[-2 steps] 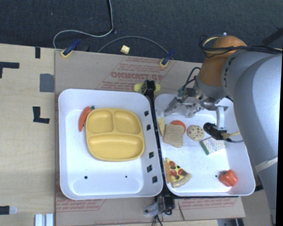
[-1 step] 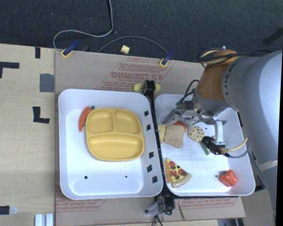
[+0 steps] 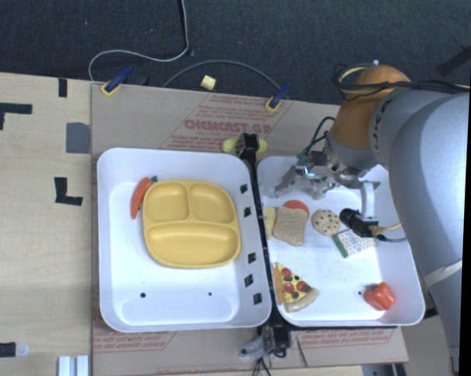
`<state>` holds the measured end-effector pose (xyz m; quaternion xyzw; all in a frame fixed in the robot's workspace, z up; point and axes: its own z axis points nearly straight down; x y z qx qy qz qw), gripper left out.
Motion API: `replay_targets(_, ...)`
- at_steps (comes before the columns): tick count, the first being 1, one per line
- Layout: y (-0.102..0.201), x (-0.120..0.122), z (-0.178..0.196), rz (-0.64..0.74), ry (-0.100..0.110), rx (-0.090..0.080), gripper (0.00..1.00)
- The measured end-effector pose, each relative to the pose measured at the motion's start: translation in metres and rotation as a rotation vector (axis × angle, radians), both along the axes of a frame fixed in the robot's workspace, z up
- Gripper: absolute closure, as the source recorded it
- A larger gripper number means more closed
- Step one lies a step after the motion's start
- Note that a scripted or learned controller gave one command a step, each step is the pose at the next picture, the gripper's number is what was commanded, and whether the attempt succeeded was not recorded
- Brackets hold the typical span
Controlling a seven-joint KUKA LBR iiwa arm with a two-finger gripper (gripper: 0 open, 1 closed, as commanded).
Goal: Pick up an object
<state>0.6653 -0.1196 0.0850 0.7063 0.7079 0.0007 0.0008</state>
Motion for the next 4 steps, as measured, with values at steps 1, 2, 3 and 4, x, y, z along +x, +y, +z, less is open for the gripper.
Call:
replay_targets(1,0.002,-0.034,0.001,-0.002,-0.001,-0.002,0.00)
replay_targets(2,0.001,-0.030,0.001,-0.001,0.002,0.001,0.00)
replay_targets(3,-0.007,-0.014,0.000,0.000,0.001,0.001,0.00)
replay_targets(4,0.005,-0.038,0.001,-0.002,-0.001,-0.002,0.00)
